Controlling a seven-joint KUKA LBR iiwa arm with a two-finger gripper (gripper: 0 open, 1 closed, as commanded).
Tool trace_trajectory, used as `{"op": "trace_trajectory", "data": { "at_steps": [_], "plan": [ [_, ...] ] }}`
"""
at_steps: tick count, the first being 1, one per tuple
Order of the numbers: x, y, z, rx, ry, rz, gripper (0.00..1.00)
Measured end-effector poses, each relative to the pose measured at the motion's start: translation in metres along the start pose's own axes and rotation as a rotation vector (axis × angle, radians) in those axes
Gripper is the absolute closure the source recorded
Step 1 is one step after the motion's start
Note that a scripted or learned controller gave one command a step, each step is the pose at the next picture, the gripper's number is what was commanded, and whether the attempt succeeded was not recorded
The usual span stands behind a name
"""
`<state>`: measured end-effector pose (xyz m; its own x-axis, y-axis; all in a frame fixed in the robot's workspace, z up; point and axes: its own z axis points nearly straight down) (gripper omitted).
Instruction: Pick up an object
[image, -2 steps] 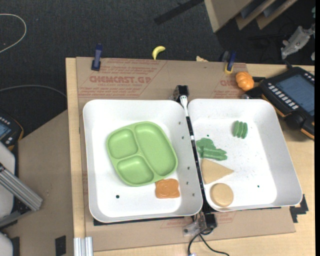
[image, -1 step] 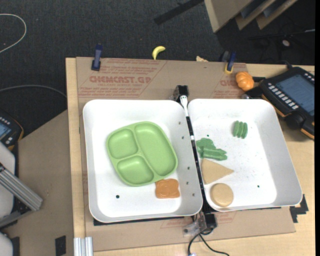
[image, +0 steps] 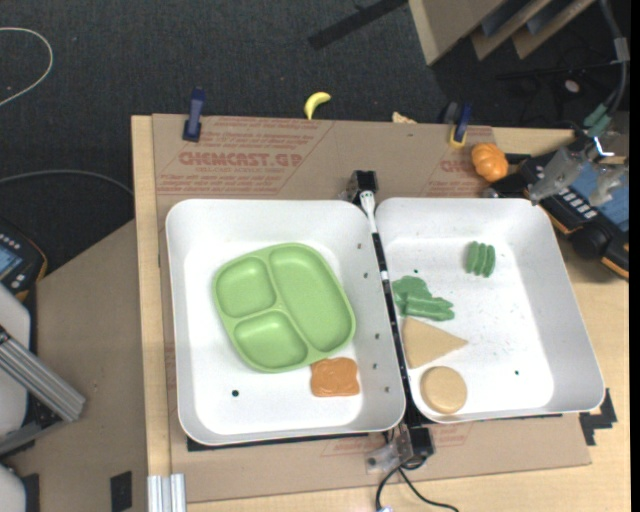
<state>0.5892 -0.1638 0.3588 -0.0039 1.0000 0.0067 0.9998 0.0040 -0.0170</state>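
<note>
The hand (image: 548, 182) sits at the frame's upper right, outside the bins; how open it is I cannot tell. Low in the left bin (image: 190, 300), an orange piece (image: 334, 378) touches the green divided plate (image: 283, 306)

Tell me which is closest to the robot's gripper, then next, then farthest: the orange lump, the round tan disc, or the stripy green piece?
Measured from the gripper, at the right bin's far right corner:
1. Stripy green piece, far part of the right bin.
2. Round tan disc, near edge of the right bin.
3. Orange lump, left bin, beside the green plate.
</note>
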Motion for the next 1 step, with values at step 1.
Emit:
{"op": "trace_trajectory", "data": {
  "at_steps": [1],
  "plan": [
    [-0.0332, -0.0577, -0.1118, -0.030, -0.013, 0.009, 0.00]
  ]
}}
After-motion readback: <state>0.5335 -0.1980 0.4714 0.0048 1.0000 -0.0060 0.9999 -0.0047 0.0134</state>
